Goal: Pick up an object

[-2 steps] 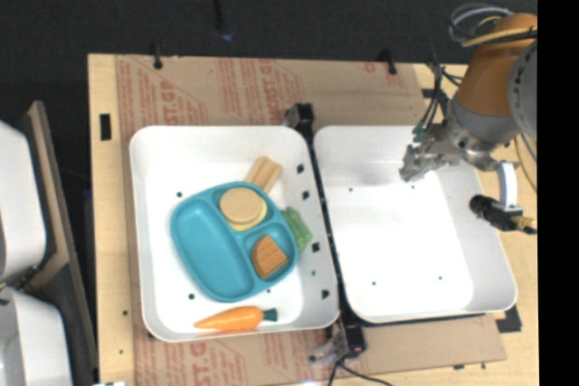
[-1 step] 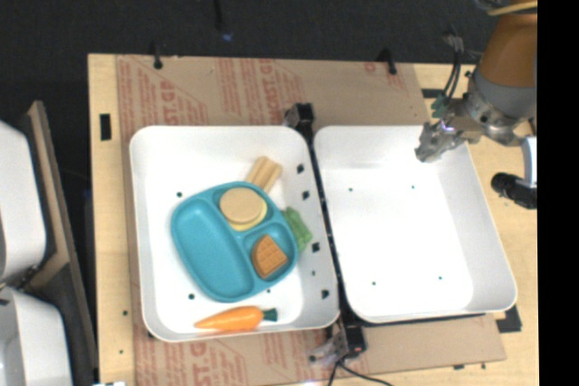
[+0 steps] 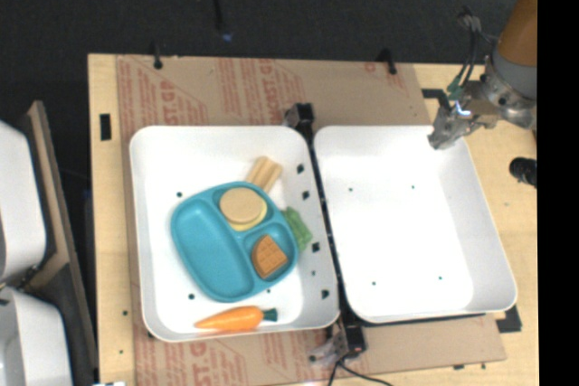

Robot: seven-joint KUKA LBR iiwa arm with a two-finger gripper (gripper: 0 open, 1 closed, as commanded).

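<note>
In the left bin [image 3: 154, 158] lies a blue divided tray [image 3: 213, 253] holding a round tan cookie [image 3: 243, 206] and a brown cracker-like piece [image 3: 270, 257]. A tan wooden block [image 3: 264, 171] rests against the tray's far edge. A green piece [image 3: 298, 229] peeks out at the tray's right side. An orange carrot [image 3: 232, 318] lies near the bin's front wall. My gripper [image 3: 449, 129] hangs over the far right corner of the right bin [image 3: 407, 230], far from all the objects, with nothing seen between its fingers.
The arm's orange band [image 3: 517, 32] and grey wrist sit at the upper right. A black clip [image 3: 299, 116] marks the junction between the bins. Cardboard [image 3: 226, 86] covers the bench around the bins.
</note>
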